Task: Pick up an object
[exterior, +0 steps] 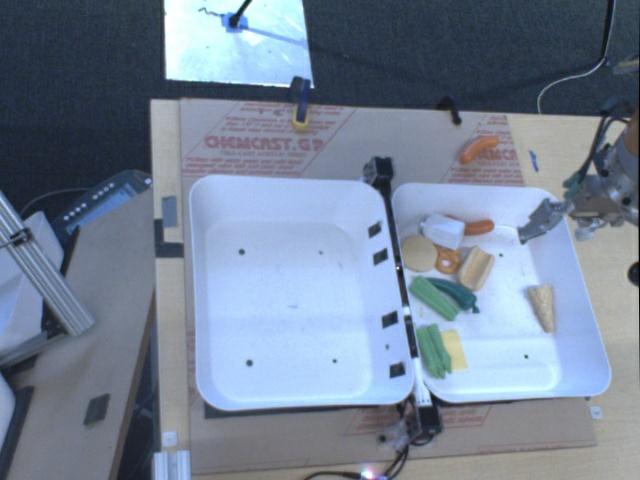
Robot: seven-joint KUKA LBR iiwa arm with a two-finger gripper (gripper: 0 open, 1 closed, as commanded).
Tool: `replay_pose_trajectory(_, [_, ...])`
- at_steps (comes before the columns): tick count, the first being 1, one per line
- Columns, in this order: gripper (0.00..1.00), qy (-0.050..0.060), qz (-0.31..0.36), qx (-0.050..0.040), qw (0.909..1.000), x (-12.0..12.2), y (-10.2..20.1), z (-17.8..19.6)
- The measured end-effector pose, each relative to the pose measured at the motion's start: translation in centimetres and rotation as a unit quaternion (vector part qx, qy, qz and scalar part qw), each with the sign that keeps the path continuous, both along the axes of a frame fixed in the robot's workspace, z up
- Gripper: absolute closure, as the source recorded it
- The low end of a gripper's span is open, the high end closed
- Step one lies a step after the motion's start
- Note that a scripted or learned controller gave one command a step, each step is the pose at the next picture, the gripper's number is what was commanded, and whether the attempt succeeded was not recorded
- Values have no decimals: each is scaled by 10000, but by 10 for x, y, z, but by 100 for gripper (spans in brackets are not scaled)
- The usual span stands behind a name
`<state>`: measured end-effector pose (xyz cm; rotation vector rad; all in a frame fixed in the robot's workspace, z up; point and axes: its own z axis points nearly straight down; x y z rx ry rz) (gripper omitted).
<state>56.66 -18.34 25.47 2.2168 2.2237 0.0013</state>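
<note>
Camera view: looks down at a slant on two white bins side by side on the counter point(250, 128).
Left bin point(210, 268): nothing lies in it to pick.
Right bin point(575, 298): carries all the loose pieces, most of them crowded toward its left wall.
Tool point(540, 220): sits over the right bin's upper right rim, coming in from the right; how wide it stands cannot be told from this view, and nothing shows in its hold.
Nearest piece: the cone point(542, 307), alone on bare floor, below the tool in the picture and well apart from the pile.
Cone axis: runs roughly up and down the picture, narrow end toward the near wall.
Sausage point(478, 227): lies left of the tool at about the same height, long axis across the picture, its left end against a white piece point(445, 231).
Pile: a cookie point(419, 254), bread point(474, 267) and beans point(440, 296) lie touching or nearly so, farther left.
Outside: a second sausage point(480, 149) rests on the counter beyond the bin.
Judgement: the cone looks the easiest pick, since it is closest and has free space round it.
Risk: a grasp along its length could slip off the taper.
</note>
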Motion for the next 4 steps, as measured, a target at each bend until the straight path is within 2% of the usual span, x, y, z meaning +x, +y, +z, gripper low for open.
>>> replay_pose_trajectory(1, [0,80,-6,34,10000,-58,35,-137])
replay_pose_trajectory(2, [0,-23,42,10,10000,25,83,-171])
replay_pose_trajectory(3, [100,-12,7,1,10000,22,78,-159])
replay_pose_trajectory(4, [100,31,-11,13,10000,-25,101,-172])
